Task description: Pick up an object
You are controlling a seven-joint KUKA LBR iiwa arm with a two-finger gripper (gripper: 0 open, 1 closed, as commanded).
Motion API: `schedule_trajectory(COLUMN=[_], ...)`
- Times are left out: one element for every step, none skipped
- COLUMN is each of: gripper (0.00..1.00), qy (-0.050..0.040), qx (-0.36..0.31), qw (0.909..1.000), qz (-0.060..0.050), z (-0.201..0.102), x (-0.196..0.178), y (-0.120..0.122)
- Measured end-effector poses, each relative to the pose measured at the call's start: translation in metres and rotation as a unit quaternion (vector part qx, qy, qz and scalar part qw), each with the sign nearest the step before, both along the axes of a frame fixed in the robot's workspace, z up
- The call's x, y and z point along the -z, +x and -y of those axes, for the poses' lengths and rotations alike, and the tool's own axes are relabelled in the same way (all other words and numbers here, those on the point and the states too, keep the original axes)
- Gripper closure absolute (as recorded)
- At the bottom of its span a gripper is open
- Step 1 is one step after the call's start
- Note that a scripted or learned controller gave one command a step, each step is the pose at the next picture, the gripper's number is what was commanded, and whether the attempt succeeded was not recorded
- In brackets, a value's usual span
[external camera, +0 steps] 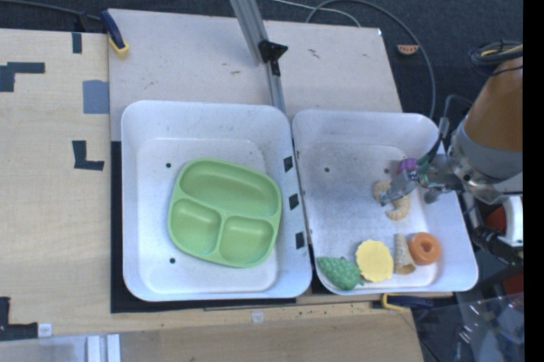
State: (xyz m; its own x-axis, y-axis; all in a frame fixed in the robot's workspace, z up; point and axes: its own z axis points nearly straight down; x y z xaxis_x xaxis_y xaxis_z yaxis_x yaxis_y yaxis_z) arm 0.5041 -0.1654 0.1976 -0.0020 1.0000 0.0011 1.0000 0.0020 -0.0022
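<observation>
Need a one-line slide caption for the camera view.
KUKA arm's claw low in the right bin over a beige item; green divided plate sits in the left bin.

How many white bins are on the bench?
2. The left bin holds a green divided plate. The right bin sits beside it, with small toy foods along its near edge and the pincer over it.
</observation>
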Motion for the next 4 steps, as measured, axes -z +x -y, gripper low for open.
schedule_trajectory(gripper=[0.0,0.0,0.0,0.0], qy=[0.0,0.0,0.0001,-0.0009], qx=[0.0,0.0,0.001,0.001], qw=[1.0,1.0,1.0,1.0], qz=[0.0,-0.002,-0.003,0.001], z=[0.0,-0.005,0.001,0.001], x=[0.0,0.045,0.106,0.108], y=[0.0,-0.005,-0.003,-0.002])
